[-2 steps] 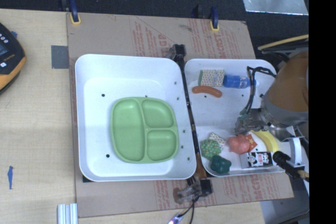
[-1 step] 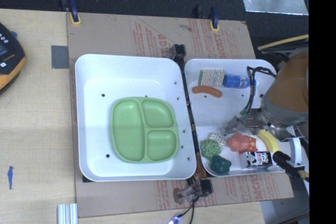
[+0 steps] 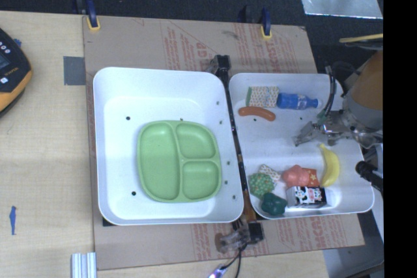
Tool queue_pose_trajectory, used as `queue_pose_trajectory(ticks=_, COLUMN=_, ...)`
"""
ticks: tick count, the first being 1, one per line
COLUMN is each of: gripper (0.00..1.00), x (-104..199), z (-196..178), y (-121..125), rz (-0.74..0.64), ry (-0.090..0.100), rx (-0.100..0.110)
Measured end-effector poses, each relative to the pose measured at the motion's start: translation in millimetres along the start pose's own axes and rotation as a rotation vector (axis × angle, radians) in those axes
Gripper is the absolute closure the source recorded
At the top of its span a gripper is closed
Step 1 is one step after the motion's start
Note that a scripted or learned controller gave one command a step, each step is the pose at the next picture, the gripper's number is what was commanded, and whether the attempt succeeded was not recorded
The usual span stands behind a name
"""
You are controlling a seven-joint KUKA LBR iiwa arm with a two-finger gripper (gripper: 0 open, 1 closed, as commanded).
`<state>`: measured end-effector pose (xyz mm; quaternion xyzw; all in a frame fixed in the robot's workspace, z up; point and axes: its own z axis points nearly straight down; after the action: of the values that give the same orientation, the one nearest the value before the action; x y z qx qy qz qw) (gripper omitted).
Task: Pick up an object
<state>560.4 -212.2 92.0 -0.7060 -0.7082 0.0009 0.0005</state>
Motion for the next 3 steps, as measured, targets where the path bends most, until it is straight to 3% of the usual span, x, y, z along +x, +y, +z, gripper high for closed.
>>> queue_pose_trajectory(ticks=1, gripper=0.0, x=53, z=-129, y=96, rz=-0.002, ry=0.0, rx=-0.001)
queue_pose_trajectory(ticks=2, gripper=0.0, x=86, z=-81, y=18, rz=-0.001, ry=0.001, rx=0.002)
queue_pose_trajectory(ticks=3, gripper=0.0, x=26, z=-6, y=-77, rz=-0.001, ry=0.001, rx=0.0)
